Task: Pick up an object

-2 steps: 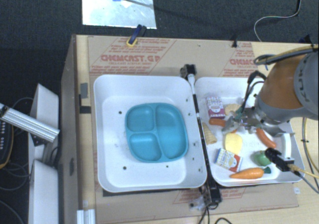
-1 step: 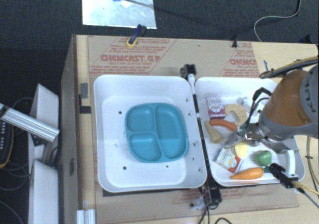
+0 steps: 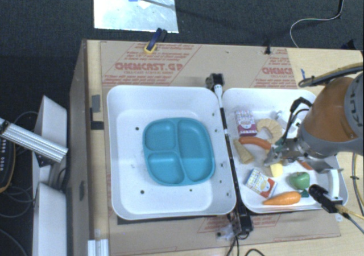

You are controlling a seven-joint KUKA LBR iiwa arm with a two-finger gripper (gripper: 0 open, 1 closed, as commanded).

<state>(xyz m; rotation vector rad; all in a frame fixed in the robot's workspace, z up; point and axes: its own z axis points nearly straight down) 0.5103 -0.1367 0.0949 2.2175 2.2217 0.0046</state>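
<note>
On my left sits the left bin, with a blue divided tray lying flat in its middle, its compartments bare; I read it as a drop spot, well clear of the picking. A black divider runs between the two bins. Past it, the right bin holds the clutter: a small red-and-white carton, a tan crescent piece, an orange sausage-like piece, a beige block, a red-and-white packet, a carrot, a yellow piece and a green pepper-like piece. The gripper hangs low over the yellow piece, my likely target. I cannot tell whether it is parted or closed. The neighbours crowd close, so a clean grab looks tight.
</note>
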